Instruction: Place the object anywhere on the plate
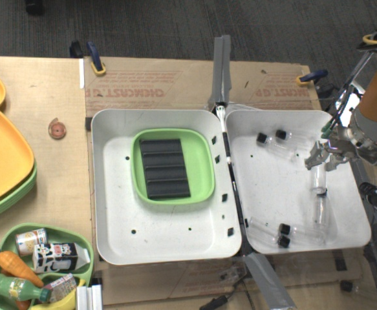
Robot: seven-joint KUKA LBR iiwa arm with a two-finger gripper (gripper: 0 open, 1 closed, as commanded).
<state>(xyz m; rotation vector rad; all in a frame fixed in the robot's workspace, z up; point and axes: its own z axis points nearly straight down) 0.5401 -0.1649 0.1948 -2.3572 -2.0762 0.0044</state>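
Note:
A green square plate (204,173) sits in the left bin (110,192) with a dark ridged block (165,168) lying on it. In the right bin (266,192) lie clear plastic vials with black caps: one at the back (271,138), one at the front (281,234), and one long vial (319,200) near the right side. My gripper (321,158) hovers over the right bin's right part, just behind the long vial's upper end. Whether it touches the vial I cannot tell.
Yellow and green dishes (4,160) are stacked on the bench at far left. A green bowl (36,270) of toy food stands at the front left. Clamps (96,62) hold the cardboard behind the bins.

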